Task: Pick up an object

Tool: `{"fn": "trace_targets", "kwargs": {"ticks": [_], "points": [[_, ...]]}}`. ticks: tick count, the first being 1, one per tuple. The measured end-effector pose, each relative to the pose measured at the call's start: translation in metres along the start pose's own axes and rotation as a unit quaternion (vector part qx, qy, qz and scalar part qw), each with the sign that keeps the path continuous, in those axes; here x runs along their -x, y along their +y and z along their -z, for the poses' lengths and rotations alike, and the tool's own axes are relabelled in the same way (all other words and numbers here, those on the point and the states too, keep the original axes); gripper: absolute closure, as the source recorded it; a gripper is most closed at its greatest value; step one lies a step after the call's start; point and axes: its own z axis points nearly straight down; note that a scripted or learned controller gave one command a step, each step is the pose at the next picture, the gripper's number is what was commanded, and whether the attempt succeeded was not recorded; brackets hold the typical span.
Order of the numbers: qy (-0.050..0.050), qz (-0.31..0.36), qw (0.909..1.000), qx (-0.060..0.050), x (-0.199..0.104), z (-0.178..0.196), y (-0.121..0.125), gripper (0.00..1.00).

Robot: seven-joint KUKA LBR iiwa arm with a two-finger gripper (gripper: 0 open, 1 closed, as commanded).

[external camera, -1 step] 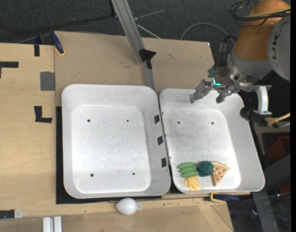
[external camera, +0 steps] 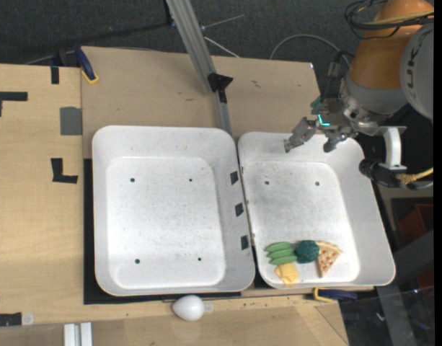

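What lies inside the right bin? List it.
Inside the right bin, at its near edge: green pea pods, a dark green broccoli piece, a pizza slice and a yellow piece. The open gripper hides a little of the far rim.

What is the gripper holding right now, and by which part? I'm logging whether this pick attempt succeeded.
Nothing. The gripper hangs open over the right bin's far edge, with no object between its fingers.
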Motion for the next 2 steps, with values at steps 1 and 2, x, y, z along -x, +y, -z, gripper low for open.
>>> {"fn": "trace_targets", "kwargs": {"ticks": [1, 2], "points": [[0.000, -0.001, 1.0000, -0.002, -0.002, -0.044, -0.001, 0.00], [-0.001, -0.001, 1.0000, -0.002, 0.002, -0.089, 0.000, 0.00]]}}
